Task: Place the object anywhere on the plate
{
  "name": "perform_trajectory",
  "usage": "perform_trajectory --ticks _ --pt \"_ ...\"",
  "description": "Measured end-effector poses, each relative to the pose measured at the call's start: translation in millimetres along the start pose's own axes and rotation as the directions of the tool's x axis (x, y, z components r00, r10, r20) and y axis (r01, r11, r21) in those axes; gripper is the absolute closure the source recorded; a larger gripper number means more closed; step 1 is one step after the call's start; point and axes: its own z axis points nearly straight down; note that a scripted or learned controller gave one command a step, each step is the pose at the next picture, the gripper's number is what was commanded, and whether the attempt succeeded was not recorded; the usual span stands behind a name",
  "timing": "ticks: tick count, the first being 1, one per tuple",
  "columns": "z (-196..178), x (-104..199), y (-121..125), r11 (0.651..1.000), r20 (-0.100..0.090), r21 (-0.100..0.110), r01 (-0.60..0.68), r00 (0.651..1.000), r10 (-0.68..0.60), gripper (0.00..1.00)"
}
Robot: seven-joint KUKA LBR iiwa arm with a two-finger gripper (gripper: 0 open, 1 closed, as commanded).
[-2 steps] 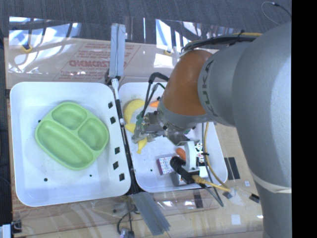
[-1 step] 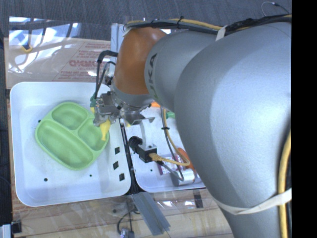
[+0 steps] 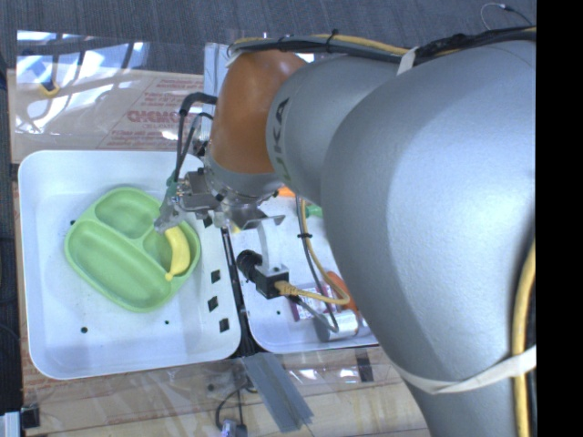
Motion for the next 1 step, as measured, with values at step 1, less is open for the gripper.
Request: perform_trajectory --ticks 1 --pt "-9.2 1.0 -0.2 1.0 0.0 0.003 0.007 1.0 -0.007 1.0"
